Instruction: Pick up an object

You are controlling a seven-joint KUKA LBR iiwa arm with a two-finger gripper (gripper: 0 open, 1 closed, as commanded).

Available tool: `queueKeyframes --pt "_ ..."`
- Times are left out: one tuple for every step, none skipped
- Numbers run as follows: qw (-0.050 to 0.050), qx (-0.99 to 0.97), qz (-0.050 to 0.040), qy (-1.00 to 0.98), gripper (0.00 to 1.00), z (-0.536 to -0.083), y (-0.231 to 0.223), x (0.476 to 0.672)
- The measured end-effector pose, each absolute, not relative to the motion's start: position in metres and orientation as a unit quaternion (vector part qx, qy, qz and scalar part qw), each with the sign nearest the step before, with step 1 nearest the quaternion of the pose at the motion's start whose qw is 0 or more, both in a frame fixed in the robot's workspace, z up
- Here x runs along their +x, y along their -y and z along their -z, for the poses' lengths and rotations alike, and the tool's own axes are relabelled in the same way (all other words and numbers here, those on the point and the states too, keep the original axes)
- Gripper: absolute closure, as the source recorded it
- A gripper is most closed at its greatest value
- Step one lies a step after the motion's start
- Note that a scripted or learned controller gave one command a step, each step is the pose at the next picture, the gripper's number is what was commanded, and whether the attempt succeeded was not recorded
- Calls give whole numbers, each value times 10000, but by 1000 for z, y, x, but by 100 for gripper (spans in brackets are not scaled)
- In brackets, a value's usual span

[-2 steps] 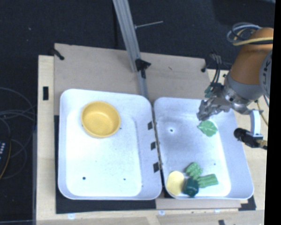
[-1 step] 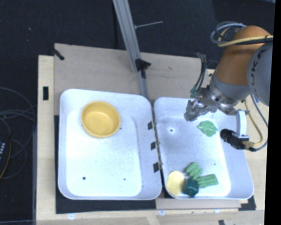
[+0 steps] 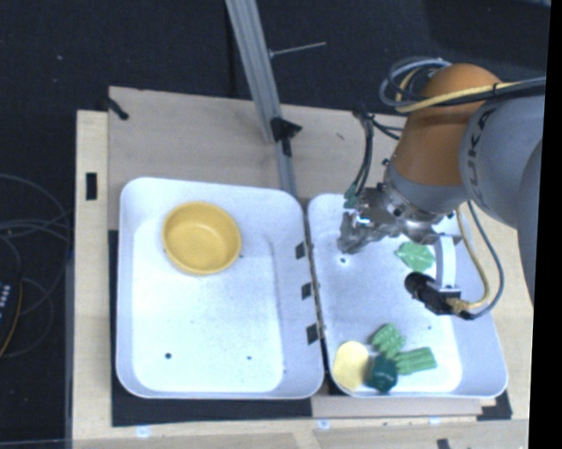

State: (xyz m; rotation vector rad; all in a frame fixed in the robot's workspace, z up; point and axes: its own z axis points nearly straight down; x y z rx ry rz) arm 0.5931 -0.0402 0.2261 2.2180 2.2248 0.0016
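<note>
Yellow bowl (image 3: 202, 237) in left bin (image 3: 139, 287)

- Light green piece (image 3: 415, 255): partly hidden behind the arm's wrist.
- Claw (image 3: 352, 236): finger state too blurred to tell.
- Dark teal object (image 3: 381, 373): shape indistinct.
- Table (image 3: 192, 134): lower edge cut off.

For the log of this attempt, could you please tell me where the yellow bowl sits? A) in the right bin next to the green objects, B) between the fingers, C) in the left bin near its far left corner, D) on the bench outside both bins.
C: the yellow bowl rests in the left bin, toward its far left corner, apart from the gripper over the right bin.
</note>
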Motion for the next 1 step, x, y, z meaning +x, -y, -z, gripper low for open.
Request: queueKeyframes --pt "0 7063 -3 -7080 100 -219 -8 574"
